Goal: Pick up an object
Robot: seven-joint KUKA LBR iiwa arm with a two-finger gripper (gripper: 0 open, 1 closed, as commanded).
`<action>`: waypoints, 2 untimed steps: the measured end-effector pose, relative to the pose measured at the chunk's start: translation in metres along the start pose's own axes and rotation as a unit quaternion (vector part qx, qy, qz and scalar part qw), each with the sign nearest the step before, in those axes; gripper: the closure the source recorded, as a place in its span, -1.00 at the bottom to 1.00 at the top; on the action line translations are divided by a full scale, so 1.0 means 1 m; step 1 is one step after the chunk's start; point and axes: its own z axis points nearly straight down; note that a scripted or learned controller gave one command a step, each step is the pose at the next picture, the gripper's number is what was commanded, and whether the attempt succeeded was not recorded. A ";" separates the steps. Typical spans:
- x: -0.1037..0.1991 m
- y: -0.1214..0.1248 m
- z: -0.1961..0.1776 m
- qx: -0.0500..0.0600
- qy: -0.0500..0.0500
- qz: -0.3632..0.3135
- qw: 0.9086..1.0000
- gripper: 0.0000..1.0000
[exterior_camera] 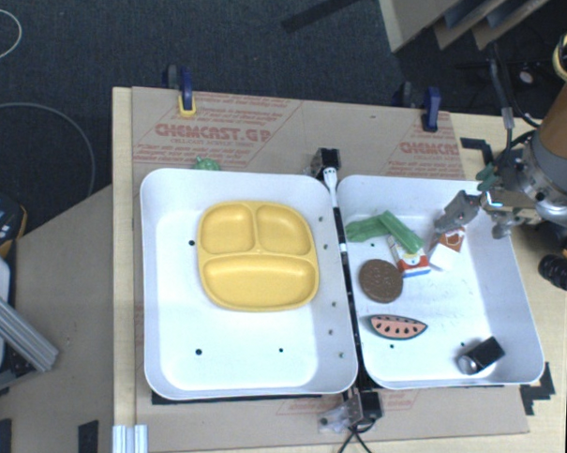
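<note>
Fingers point(456, 215) of the gripper hang over the upper right part of the right bin point(514, 306), reaching in from the right; whether they are apart or together cannot be told from this angle, and nothing shows between them. Just below them lies a small red and white packet point(450, 241), close under the tips.

Objects to pick sit in that same bin. A green bean pod point(385, 227) lies with its long axis running from upper right to lower left, bent in the middle. Beside it a small red, white and blue carton point(412, 263) lies tilted. A round brown cookie point(381, 281) rests near the bin's left wall, and below it a watermelon slice point(397, 326) lies with its long axis nearly level, left to right. A dark grey and black piece point(479, 356) sits in the lower right corner, well apart from the rest.

In the left bin point(166, 338) a yellow divided plate point(258, 255) lies alone. Both bins rest on a brown board on the surface point(138, 130), held by blue clamps point(185, 83) at its far edge.
</note>
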 end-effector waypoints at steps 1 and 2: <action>0.075 -0.057 -0.239 -0.010 0.000 -0.003 1.000 -1.00; 0.073 -0.056 -0.241 -0.003 -0.001 -0.001 1.000 1.00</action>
